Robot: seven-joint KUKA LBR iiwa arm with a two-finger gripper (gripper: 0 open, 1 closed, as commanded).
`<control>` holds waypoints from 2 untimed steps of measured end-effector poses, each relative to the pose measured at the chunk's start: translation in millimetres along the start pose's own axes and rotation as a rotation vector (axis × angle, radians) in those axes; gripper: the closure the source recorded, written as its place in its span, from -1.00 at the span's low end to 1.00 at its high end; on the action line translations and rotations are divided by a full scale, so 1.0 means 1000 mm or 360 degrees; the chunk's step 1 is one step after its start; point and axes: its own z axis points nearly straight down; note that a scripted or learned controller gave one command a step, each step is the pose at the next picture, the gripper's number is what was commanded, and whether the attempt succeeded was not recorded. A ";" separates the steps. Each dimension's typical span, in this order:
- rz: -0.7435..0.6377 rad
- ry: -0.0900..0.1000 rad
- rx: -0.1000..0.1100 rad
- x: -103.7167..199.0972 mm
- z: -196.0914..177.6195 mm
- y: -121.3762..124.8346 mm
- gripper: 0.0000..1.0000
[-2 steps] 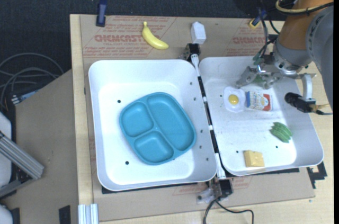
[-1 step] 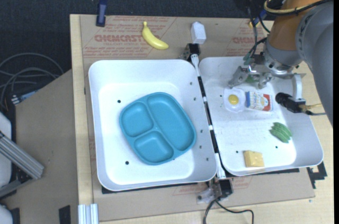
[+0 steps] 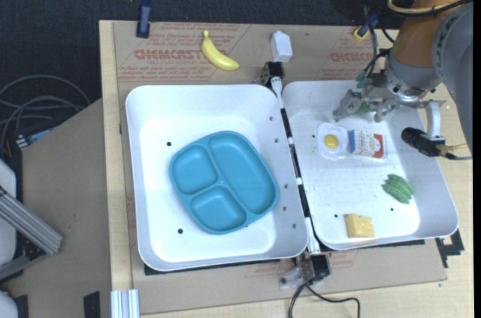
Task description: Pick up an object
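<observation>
Hand [image 3: 366, 103]: we see it low over the right bin [image 3: 443, 192], grip unclear.
Egg packet [image 3: 349, 142]: just below hand, apart.

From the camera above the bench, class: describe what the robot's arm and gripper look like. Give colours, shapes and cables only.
The arm is a rounded grey body with an orange band above the wrist and a yellowish cable looped over its top. It ends in a small grey metal gripper with thin fingers. A black part juts out beside the wrist.
</observation>
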 end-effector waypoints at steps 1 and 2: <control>0.0001 0.0010 0.0025 -0.025 0.013 -0.003 -1.00; -0.0004 0.0004 -0.0003 -0.029 -0.013 0.001 -1.00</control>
